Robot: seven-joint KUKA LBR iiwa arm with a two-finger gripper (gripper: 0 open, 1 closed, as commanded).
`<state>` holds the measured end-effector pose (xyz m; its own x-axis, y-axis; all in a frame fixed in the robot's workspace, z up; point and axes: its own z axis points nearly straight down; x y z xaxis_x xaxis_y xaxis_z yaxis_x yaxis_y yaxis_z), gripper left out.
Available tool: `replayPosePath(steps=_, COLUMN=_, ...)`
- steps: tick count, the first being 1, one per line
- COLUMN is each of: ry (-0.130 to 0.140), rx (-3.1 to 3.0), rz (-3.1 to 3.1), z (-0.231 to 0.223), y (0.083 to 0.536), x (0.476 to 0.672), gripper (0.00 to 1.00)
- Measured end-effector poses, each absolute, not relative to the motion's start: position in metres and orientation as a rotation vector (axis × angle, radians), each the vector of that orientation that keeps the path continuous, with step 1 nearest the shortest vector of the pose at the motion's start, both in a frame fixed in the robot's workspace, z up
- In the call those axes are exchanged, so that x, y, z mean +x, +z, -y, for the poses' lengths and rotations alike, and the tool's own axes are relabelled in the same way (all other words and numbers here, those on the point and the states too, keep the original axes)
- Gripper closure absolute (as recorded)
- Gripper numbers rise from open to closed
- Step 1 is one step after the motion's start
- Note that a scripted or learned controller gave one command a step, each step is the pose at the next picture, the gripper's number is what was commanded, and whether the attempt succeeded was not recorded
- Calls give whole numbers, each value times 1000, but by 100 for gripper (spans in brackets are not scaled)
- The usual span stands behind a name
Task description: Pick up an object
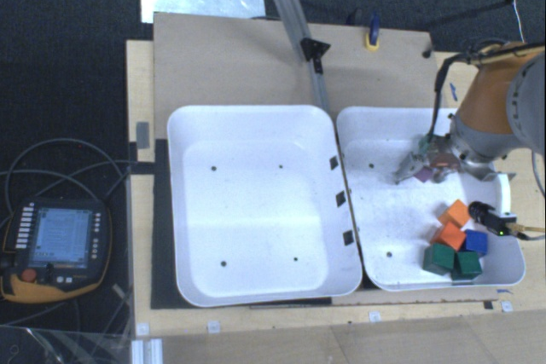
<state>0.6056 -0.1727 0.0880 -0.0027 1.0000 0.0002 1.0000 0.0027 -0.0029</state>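
I can't tell the claw [415,169] state. Small rigid orange cube [457,213], right white plastic bin's [375,268] near-right corner: light, grip flat opposite faces.

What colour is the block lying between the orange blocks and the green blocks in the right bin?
Blue. The block shows best in the camera view, near the right bin's lower right corner.

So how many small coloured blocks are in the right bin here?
5, clustered in its lower right corner: two orange cubes, one blue cube, two dark green cubes. More may be hidden beneath them.
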Motion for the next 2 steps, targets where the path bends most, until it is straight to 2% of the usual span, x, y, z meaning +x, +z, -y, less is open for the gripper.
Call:
replayPosePath(steps=1, ry=-3, rx=-2219, rz=2229, z=173, y=102, x=608, gripper=100)
replayPosePath(steps=2, ry=-6, rx=-2222, rz=2230, z=178, y=149, x=615, gripper=100)
